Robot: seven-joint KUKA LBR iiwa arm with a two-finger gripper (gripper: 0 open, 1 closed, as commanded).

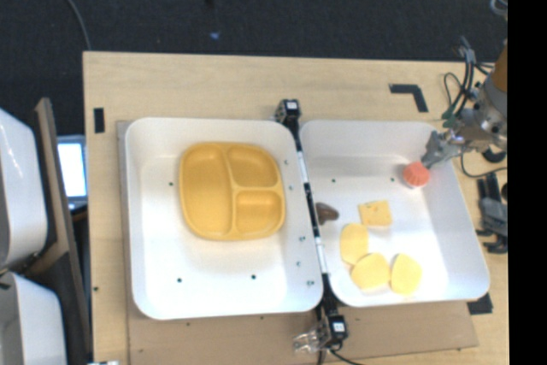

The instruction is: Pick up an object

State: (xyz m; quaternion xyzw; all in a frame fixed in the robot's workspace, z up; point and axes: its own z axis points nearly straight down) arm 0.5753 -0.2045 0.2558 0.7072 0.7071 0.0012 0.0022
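Three yellow rounds [372, 261], a yellow square [375, 214], one coral ball [416, 175].

Light falls evenly from above, bright on the two white bins [214, 303] and the pale surface [214, 85], while the floor beyond the surface's far edge stays dark. The bin walls are close to washed out, with soft grey shading along their inner rims. The yellow tray [231, 189] carries a faint sheen. Shadows are short and soft. The picture is low in resolution and slightly blurred; the claw [440, 148] at the right edge is smeared.
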